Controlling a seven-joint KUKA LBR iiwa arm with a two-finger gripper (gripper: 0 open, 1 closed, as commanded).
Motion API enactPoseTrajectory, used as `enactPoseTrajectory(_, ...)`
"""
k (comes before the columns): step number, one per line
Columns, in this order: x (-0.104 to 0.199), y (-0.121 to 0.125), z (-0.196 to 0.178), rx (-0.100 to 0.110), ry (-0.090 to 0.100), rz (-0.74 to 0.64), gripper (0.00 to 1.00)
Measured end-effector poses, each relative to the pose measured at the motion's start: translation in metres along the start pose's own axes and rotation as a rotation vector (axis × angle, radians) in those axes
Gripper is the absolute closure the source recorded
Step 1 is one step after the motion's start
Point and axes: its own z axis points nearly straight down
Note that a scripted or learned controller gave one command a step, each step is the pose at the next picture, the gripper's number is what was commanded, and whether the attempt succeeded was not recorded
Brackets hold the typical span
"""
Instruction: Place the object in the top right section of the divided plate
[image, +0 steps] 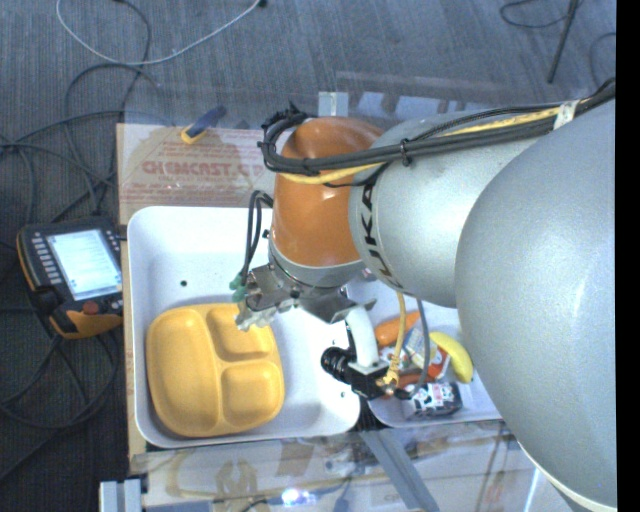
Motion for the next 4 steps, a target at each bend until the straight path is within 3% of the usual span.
enactPoseTrajectory(1,-0.005,0.041,-0.214,-0.005,-0.002,-0.182,1.0)
enactPoseTrajectory(2,0.036,-0.013,-0.124,-0.003,-0.001,-0.369,1.0)
enactPoseTrajectory(3,-0.001,-0.024,0.075,0.0,0.002,-0.312,1.0)
enactPoseTrajectory(4,-0.05,-0.03,0.116,-0.028,0.009,-0.207,1.0)
